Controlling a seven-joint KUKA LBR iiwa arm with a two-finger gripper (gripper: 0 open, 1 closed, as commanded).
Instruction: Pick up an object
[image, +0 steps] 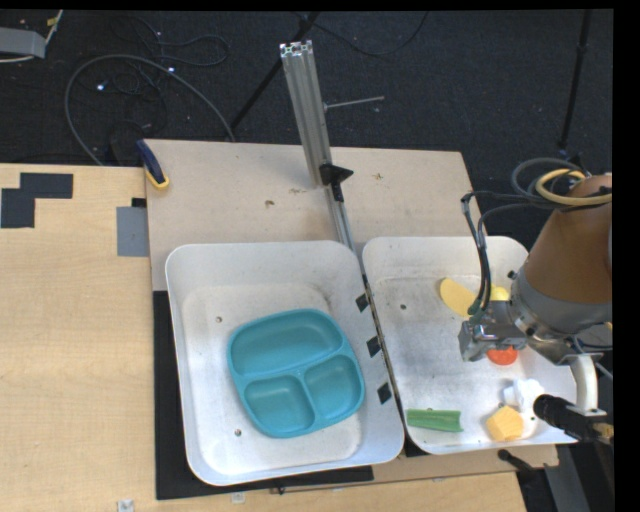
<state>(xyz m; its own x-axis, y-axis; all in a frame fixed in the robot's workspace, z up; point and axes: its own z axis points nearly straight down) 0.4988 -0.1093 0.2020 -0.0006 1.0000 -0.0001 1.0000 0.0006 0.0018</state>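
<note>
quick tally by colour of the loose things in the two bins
Teal: 1, the divided plate in the left bin
Yellow: 2, a banana-like piece and a yellow block in the right bin
Green: 1, a flat green piece
Orange-red: 1, a small item partly hidden under the hand
Total: 5

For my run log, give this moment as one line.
end effector over right bin | above orange object | teal tray in left bin

The bench (250, 190) bears 2 white bins, left (200, 290) and right (420, 270).
</note>
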